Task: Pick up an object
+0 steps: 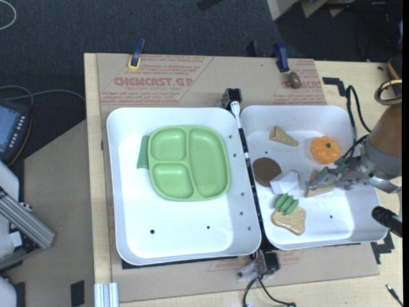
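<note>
Tan toy, board reading "CHEMCAST"

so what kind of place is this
Most likely a robotics lab test bench, not a kitchen: two white bins clamped on a cardboard-topped bench, toy food such as an orange pumpkin, and a robot arm reaching in, cables trailing.

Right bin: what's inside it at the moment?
The right bin holds a tan wedge, an orange pumpkin-like toy, a brown disc, a white piece, and a green piece lying on a tan cookie shape. The gripper covers whatever lies beneath it.
</note>
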Controlling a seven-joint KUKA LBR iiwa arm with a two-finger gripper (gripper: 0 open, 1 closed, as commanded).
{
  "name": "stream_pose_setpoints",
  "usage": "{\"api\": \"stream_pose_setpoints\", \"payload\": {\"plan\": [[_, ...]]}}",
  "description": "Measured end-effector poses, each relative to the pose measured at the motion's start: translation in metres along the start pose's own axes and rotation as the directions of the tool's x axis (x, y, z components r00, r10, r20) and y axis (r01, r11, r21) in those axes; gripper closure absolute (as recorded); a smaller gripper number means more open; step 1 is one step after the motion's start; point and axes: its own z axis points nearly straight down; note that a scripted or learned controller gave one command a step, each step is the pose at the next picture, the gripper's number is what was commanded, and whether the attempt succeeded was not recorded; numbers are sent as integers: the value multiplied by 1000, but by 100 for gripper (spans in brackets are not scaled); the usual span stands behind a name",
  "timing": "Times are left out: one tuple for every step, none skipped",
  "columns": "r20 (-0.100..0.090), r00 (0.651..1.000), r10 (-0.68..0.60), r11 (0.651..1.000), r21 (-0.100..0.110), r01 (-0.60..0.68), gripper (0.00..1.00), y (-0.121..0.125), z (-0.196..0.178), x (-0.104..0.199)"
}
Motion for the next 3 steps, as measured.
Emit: {"api": "stream_pose_setpoints", "payload": {"plan": [[7,1000,1,1000,-11,-1,100,2,-13,-1],[11,1000,2,1000,-6,-2,100,1,-77,-4],[12,1000,1,1000,-7,-1,100,3,-131,-5]]}}
